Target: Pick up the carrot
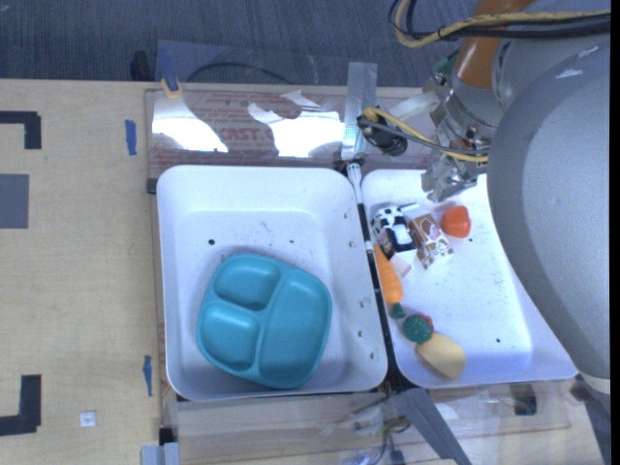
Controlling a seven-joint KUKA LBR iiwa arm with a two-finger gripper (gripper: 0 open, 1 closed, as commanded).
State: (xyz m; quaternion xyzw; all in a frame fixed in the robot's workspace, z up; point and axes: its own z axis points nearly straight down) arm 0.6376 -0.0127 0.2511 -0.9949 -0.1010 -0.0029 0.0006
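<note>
The carrot (388, 277) lies in the right bin (504, 303), hard against the bin's 9 o'clock wall, its length running from 12 towards 6 o'clock. Just at its 6 o'clock end sit a small green piece (418, 328) and a pale yellow lump (442, 355); at its 12 o'clock end are a black-and-white toy (391, 225) and a brown packet (427, 236), with an orange-red ball (456, 222) further toward 3 o'clock. The left bin (184, 260) holds a blue divided plate (263, 320). The gripper (444, 177) hangs at the right bin's 12 o'clock edge, well apart from the carrot and holding nothing; whether its fingers are apart or together I cannot tell. This looks like the approach step. The next move calls for travelling toward 7 o'clock, then descending over the carrot with the fingers straddling its width, clear of the wall
</note>
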